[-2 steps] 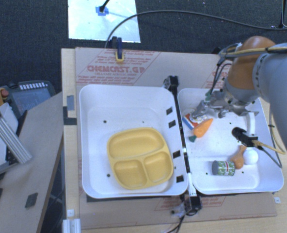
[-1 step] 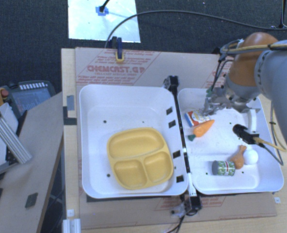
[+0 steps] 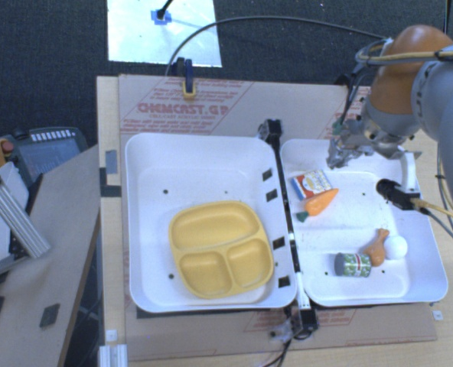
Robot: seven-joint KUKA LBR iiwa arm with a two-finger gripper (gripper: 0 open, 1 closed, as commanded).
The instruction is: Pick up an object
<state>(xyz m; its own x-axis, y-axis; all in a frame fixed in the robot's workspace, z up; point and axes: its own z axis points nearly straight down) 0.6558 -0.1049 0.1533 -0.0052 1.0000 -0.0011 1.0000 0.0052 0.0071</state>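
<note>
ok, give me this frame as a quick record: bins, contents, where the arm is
left bin: yellow tray, three sections, lying flat
right bin: carton, carrot, can, drumstick, white ball
far group: carton and carrot touching, near the divider
near group: can on its side, drumstick against white ball
arm: in from the right, tip over the right bin's far part, just beyond the carton
lifted: nothing; all five lie on the bin floor
</note>
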